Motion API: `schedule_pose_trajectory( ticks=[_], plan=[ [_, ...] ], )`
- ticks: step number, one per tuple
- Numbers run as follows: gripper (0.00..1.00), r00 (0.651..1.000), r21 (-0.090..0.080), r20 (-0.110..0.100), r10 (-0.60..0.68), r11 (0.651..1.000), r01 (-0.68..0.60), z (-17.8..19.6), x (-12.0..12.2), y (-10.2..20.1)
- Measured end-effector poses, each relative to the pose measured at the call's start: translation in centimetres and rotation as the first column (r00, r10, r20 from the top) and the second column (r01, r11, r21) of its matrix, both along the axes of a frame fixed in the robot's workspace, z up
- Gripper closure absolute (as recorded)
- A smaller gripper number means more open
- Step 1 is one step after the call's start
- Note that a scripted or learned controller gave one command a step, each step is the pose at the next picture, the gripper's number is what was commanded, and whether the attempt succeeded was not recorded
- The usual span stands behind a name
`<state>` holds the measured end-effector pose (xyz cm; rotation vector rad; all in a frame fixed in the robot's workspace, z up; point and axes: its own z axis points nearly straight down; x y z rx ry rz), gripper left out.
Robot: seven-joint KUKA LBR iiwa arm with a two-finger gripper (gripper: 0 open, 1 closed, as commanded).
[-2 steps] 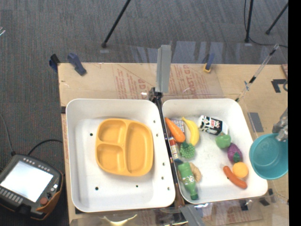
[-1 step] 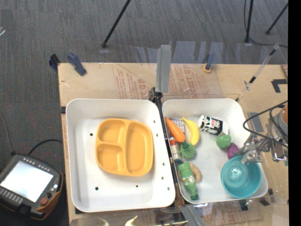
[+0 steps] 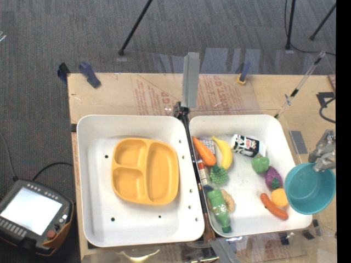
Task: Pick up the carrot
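Near edge of right bin (image 3: 274, 126): green bottle (image 3: 220, 210), then a sausage (image 3: 273, 206) and an orange (image 3: 279, 197) by the teal bowl (image 3: 308, 189). End effector (image 3: 324, 153) sits at the far right above the bowl; can't tell its grip state. Carrot (image 3: 204, 151) lies farther back along the bin's left wall, beside the banana (image 3: 224, 151), tip toward the wall. Suggest crossing the bin, aligning across the carrot's width, descending mid-body, and avoiding the banana and wall. Left bin (image 3: 88, 147) holds a yellow tray (image 3: 145, 171).
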<state>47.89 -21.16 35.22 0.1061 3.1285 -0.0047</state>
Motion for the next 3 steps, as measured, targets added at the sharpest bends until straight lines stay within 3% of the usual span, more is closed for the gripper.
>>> schedule_pose_trajectory(
  ticks=[1, 2, 3],
  plan=[
    [1.00, 0.989, 0.001, -0.003, 0.151, 0.989, -0.151, 13.8, -0.1, 0.0],
    [1.00, 0.954, 0.012, -0.018, 0.299, 0.954, -0.299, -4.1, 0.4, 0.2],
    [1.00, 0.944, 0.012, -0.018, 0.330, 0.944, -0.330, -10.8, 2.5, 0.0]
  ],
)
